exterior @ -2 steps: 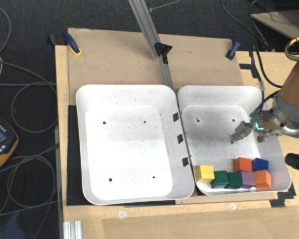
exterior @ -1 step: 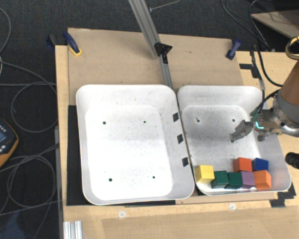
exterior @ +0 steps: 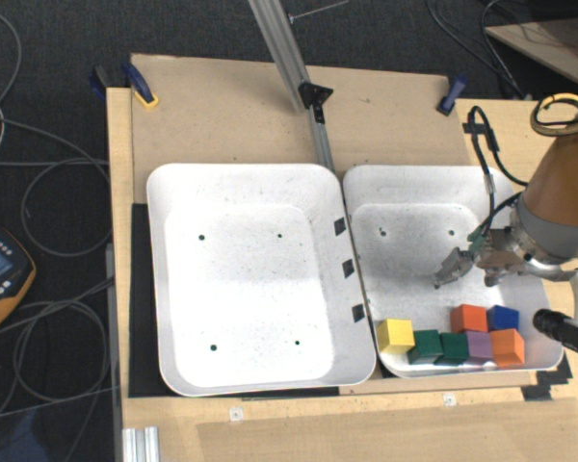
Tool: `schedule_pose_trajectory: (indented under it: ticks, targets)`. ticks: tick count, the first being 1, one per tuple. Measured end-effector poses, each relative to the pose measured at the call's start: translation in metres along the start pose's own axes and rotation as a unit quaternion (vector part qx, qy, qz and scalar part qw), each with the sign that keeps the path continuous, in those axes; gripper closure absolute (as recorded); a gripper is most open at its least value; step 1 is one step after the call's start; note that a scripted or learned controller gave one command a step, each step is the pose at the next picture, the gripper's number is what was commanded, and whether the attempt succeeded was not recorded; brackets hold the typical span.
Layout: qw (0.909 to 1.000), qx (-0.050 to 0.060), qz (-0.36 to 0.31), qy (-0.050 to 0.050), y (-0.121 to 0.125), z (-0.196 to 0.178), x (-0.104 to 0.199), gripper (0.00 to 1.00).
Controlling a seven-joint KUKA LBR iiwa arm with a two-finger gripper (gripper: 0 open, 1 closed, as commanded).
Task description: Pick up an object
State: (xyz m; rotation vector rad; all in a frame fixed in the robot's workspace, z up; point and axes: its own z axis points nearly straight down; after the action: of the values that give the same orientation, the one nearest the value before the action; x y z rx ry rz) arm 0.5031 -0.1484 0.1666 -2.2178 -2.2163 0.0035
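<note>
Pincer: the grey two-finger pincer [exterior: 455,268] hovered low over the right shallow white plastic bin [exterior: 405,205]; whether its fingers were apart or together could not be told.
Grip: nothing was visibly held.
Objects: small coloured cubes clustered in that bin's near corner, the orange cube [exterior: 470,317] nearest, the yellow cube [exterior: 397,333] apart at the cluster's left end.
Advice: probably best to pick the isolated yellow cube, descending squarely.
Left white bin [exterior: 173,258]: beside it on the wooden counter [exterior: 222,94].

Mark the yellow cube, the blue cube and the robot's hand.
Yellow cube [exterior: 397,333], camera view: on its top face.
Blue cube [exterior: 503,317], camera view: on its top face.
Hand [exterior: 453,271], camera view: at the tips of its grey fingers, above the right bin's floor.
</note>
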Motion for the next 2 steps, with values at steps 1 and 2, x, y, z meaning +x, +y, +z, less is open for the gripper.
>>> schedule_pose_trajectory:
  ticks: [1,2]
  targets:
    - [1.0,0.0,-0.001,0.0,0.009,0.055,0.005,0.0]
    - [1.0,-0.001,0.0,0.0,0.008,0.068,0.005,0.0]
